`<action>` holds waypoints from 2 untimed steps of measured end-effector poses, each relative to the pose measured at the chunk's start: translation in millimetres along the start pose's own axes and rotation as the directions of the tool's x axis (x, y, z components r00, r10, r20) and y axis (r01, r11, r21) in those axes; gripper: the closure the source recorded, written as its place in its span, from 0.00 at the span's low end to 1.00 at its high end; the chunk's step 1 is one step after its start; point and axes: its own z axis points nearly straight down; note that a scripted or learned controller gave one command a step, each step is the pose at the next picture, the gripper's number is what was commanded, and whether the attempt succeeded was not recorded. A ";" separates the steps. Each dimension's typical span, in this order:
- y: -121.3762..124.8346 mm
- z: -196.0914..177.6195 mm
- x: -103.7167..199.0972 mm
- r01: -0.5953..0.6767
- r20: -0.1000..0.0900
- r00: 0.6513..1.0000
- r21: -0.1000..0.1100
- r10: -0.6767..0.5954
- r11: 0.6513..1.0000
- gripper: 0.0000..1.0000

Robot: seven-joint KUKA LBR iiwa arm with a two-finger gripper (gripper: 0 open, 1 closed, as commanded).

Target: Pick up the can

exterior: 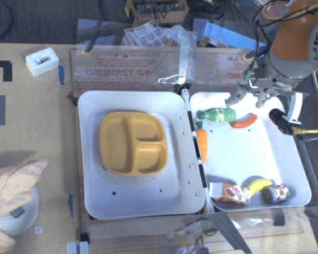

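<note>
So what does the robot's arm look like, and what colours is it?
The arm is chunky and rounded, grey with a shiny orange band above the wrist. Black cables loop over its top and run down its side. At the end sits the pincer, made of pale grey metal parts with a small green bit on it. A black block with a thin yellowish cable sticks out beside it.

The wooden bench (32,126) spans the frame, and two shallow white bins sit on it side by side: the left bin (95,189) at centre, the right bin (294,165) touching it. Upper left, a small white box (42,61) rests on the wood. Lower left, a crumpled beige cloth (13,181) lies beside a pale bowl (18,216).
</note>
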 end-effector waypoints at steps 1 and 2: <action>-37.9 100.5 19.6 0.187 0.000 0.982 -0.002 -0.187 0.982 0.00; -80.7 126.4 -17.0 0.429 0.003 0.903 -0.011 -0.429 0.903 0.00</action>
